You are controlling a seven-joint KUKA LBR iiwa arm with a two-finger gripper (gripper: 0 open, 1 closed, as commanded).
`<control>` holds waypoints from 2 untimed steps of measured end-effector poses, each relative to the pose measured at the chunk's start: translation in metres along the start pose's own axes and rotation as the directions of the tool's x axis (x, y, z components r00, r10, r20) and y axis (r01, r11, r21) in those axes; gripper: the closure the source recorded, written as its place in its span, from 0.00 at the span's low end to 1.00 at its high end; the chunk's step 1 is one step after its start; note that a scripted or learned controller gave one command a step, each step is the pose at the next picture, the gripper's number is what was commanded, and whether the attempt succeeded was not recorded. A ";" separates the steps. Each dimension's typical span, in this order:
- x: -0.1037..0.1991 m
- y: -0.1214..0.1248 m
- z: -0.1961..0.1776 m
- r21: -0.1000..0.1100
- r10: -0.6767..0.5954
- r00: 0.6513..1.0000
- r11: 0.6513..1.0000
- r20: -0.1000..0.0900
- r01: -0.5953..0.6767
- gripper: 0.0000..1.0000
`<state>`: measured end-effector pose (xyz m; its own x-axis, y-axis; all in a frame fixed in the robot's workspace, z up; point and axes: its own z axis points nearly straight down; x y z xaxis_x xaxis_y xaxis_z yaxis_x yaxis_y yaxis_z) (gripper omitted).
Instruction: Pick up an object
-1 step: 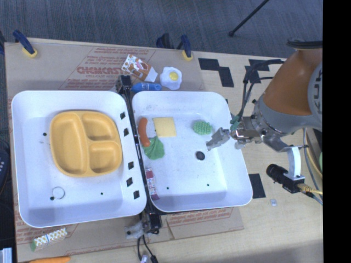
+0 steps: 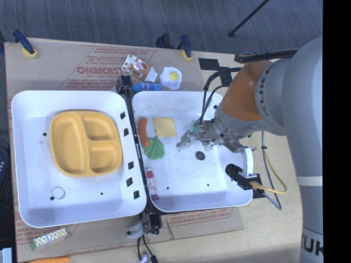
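three toys crowd the right bin's left wall.

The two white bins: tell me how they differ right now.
The left bin holds one yellow divided tray; the right bin holds several small things: a yellow square, an orange piece and a green piece. The gripper is over the right bin, not the left. Both are shallow and white.

The arm runs off the right edge, its wrist covers the right bin's far wall, and the gripper is too blurred to read.
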<state>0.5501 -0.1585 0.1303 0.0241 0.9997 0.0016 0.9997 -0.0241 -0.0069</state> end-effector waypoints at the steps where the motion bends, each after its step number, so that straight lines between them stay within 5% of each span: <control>1: 0.067 -0.001 0.036 -0.002 -0.023 1.000 1.000 0.000 0.023 0.00; 2: 0.063 0.036 0.039 -0.003 0.124 0.992 0.992 0.001 -0.124 0.00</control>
<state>0.5876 -0.0965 0.0916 0.1475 0.9891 -0.0001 0.9890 -0.1475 -0.0036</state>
